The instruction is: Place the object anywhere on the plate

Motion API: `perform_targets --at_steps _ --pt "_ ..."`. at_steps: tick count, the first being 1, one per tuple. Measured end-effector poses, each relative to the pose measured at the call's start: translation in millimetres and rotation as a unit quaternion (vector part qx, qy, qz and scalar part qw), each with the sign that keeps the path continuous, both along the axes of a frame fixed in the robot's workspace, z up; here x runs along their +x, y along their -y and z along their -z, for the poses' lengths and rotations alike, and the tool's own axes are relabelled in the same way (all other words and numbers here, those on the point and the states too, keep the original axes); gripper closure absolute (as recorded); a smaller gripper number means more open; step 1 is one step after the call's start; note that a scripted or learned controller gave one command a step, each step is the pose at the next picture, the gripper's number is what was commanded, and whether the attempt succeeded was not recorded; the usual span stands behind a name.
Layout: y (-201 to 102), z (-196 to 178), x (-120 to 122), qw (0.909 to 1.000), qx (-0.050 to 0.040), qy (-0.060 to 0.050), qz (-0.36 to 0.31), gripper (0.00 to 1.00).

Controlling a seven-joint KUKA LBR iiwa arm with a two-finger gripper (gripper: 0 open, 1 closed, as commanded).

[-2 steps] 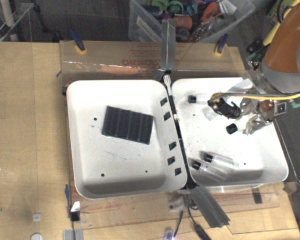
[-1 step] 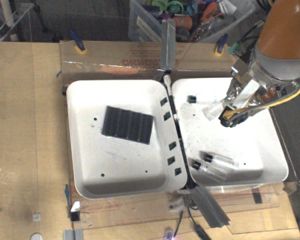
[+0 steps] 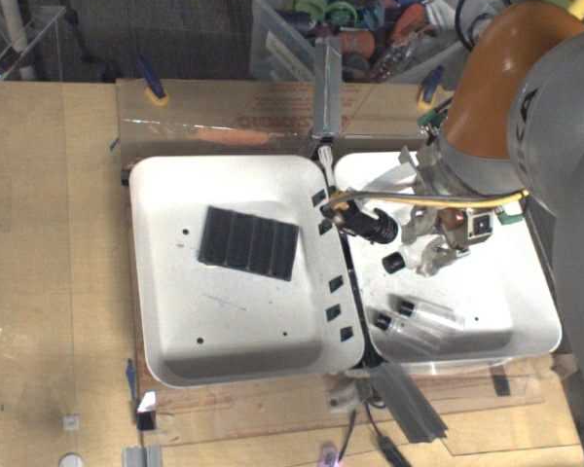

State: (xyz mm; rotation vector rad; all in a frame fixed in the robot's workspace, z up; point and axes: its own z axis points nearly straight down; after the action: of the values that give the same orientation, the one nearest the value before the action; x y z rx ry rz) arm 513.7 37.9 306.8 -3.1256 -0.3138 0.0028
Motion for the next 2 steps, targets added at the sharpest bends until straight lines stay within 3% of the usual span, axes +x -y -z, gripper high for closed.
perform_targets --at_steps 1,2 --pt "-83 31 -12 1.0000 -0.0003 0.000 0.000 1.00" --pt "-147 166 -29 0.9987 -0.0001 -0.001 -0.050 1.00"
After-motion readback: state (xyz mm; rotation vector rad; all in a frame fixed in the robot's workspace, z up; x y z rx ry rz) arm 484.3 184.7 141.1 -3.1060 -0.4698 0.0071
